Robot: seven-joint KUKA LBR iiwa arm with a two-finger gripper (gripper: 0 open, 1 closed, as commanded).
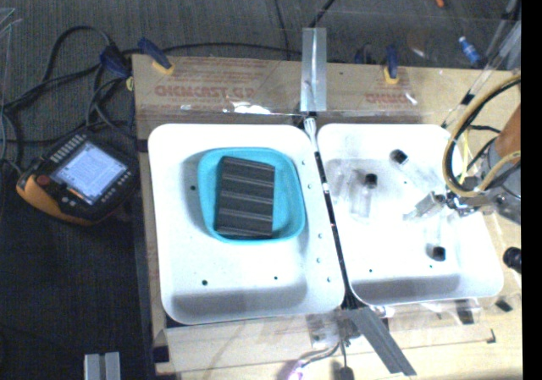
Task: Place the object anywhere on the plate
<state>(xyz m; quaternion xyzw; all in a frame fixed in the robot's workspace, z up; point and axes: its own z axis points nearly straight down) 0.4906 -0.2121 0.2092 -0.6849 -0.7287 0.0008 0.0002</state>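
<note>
My arm reaches in from the right, low over the right bin (474,272). My pincer (423,207) sits above that bin's right half, pointing left, and its pale fingers grip nothing; I cannot tell how wide they stand. The dark ridged object (246,196) already lies flat on the blue plate (290,201) in the left bin (169,226).

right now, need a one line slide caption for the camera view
Dark ribbed block lying on the blue plate in the left bin, the gripper over the right bin.
</note>
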